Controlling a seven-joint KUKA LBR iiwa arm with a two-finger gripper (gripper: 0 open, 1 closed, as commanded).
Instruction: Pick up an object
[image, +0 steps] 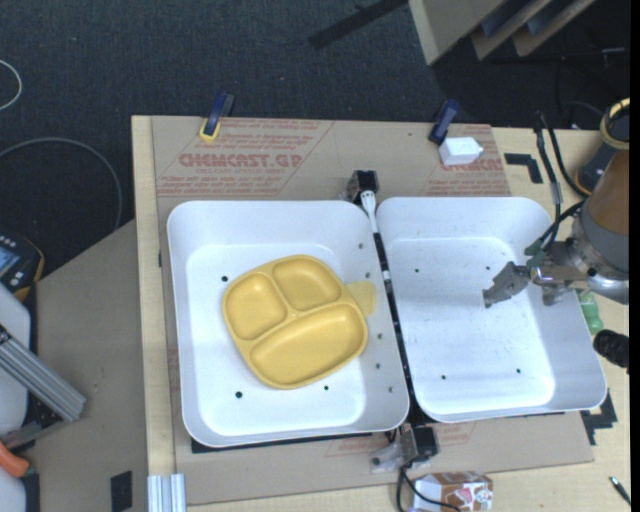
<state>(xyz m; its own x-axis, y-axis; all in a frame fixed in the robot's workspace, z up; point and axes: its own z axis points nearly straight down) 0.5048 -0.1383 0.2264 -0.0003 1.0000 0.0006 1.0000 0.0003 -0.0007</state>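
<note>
Two bins side by side on the desk

We see the yellow three-compartment plastic tray in the left white bin; the gripper hangs over the right white bin.

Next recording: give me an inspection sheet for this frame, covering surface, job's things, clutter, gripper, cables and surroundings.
Surface: wooden bench bearing a left bin and a right bin side by side.
Job's things: yellow divided tray lying flat in the left bin, three compartments, nothing in them.
Clutter: small white block on the bench behind the right bin.
Gripper: gripper over the right bin; nothing seen between its fingers.
Cables: dark cables run down at the arm's side.
Surroundings: dark carpet beyond the bench; two blue clamps on its far edge.
</note>
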